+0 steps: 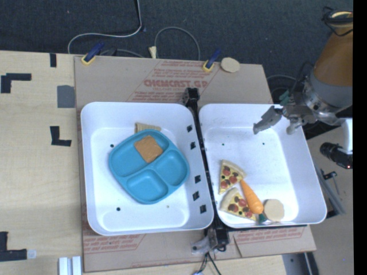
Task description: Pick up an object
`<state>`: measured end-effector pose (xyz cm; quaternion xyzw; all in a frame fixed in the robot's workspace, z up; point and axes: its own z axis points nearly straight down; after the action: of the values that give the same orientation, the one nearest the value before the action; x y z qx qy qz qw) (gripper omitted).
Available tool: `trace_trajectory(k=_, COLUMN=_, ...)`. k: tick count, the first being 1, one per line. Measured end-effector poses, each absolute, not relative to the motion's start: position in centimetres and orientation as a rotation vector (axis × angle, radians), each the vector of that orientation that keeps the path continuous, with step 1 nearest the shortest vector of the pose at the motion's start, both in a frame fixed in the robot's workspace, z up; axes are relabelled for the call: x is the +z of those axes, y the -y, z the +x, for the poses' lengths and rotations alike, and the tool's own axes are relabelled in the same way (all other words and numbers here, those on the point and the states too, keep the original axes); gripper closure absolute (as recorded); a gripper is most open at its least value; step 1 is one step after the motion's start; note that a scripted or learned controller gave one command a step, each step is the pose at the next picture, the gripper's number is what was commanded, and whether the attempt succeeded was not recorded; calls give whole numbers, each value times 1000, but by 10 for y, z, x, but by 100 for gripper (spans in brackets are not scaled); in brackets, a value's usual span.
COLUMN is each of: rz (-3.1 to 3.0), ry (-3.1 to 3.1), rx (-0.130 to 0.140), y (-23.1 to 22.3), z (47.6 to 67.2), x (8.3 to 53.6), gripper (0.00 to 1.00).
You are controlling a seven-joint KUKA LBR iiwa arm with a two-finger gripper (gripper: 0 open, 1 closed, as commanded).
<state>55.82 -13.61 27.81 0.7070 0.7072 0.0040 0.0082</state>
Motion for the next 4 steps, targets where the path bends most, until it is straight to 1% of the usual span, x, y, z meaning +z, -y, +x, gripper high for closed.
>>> trace_trajectory(k=1, rz=2231, ry=-2229, rx=-12, y=130, z=513, x=133, gripper=0)
trace_trajectory(k=2, rz=2219, ry=-2226, rx=-2, y=106, z=552, x=90, gripper=0)
trace_trajectory(k=3, rz=2215, ry=-2210, rx=4, y=186, z=600, x=189, gripper=0)
trace_trajectory(k=4, rz=2211, ry=-2229, rx=6, y=106, z=602, x=232, gripper=0)
